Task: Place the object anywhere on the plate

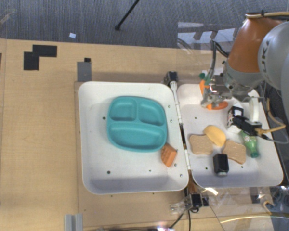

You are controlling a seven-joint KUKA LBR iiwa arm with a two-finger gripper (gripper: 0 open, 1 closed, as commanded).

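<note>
Wooden bench [38,143] on grey carpet, two white bins; left bin [94,177] holds a teal divided plate [136,123]. Gripper [213,99], state indiscernible, hangs over the right bin's [269,174] far end, directly above an orange object [216,105] lying there.
</note>
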